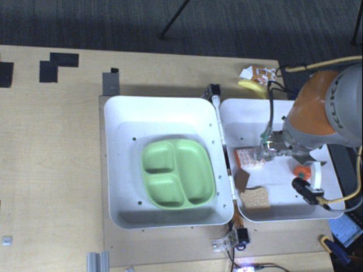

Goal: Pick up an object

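While the arm [317,103] reaches in from 3 o'clock over the right bin [249,113], the camera view puts the gripper [267,148] just above a small red-and-white packet [248,158] lying at 9 o'clock in that bin. Whether it has hold of anything I cannot tell. Flat, with printed faces, the packet looks light and probably slick; pinching across its short edges seems safest. A tan sponge-like block [255,198] sits at 6 o'clock. The left bin [122,129] holds 1 green divided tray [177,173].
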